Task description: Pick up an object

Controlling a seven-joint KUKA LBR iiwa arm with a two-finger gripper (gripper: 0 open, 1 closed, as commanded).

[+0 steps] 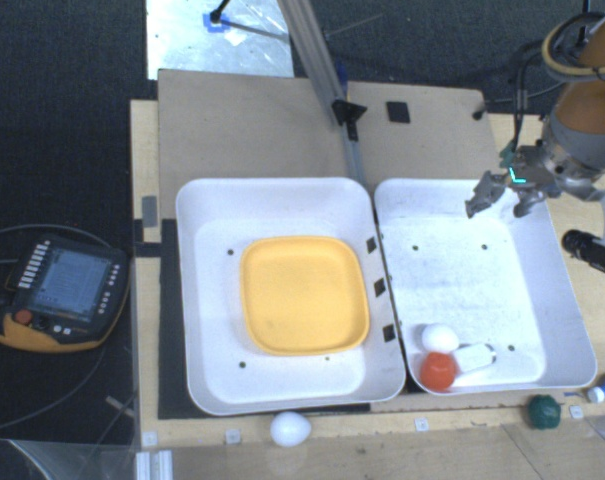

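Note:
My gripper (504,201) hangs over the far right part of the right bin (462,268), its two dark fingers spread apart with nothing between them. At the near left corner of that bin lie a white ball (440,337), a red ball (439,370) and a white elongated piece (474,356), all close together and well away from the gripper. A yellow square plate (304,294) lies flat in the middle of the left bin (207,268).
A white egg-shaped object (290,428) rests on the bench in front of the left bin. A dark green ball (543,411) sits outside the right bin's near right corner. A teach pendant (60,294) lies on the floor at the left. A metal pole (317,48) slants above the bins.

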